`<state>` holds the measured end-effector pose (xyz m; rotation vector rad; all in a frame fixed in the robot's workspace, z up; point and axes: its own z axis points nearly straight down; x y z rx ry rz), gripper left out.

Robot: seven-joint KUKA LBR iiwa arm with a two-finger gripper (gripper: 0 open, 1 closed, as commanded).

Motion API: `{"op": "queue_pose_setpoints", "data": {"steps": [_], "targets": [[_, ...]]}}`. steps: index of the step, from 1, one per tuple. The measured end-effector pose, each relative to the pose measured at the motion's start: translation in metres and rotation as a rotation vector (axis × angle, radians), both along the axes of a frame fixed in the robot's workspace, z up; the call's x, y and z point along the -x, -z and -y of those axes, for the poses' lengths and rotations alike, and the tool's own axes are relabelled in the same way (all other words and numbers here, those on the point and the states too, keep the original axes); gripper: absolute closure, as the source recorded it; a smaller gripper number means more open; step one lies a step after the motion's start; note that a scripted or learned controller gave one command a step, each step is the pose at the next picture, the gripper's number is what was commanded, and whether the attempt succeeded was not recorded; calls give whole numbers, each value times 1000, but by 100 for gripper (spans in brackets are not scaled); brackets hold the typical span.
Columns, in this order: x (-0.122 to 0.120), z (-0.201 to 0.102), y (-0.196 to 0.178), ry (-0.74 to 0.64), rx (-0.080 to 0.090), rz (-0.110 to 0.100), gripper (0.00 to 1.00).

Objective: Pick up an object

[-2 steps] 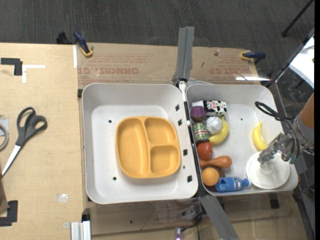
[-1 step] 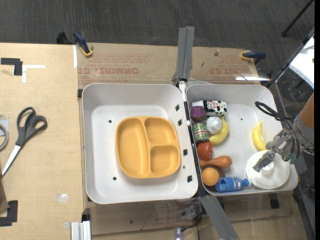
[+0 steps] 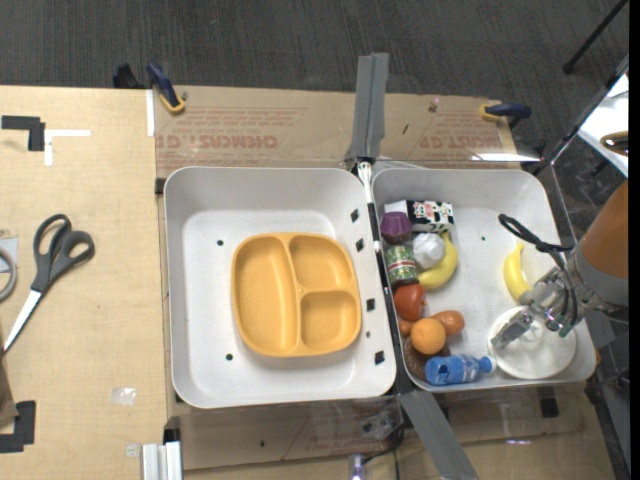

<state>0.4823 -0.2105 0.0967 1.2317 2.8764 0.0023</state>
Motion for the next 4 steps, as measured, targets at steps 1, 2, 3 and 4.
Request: {"op": "queue_pose_setpoints", "data": {"steps": [1, 2, 3, 4], "targets": [[-60, 9, 3, 54, -4, -8, 0], [4, -105, 5, -124, -3, -12, 0], [4, -115, 5, -109, -3, -12, 0], [4, -110, 5, -28, -3, -11, 0]]}}
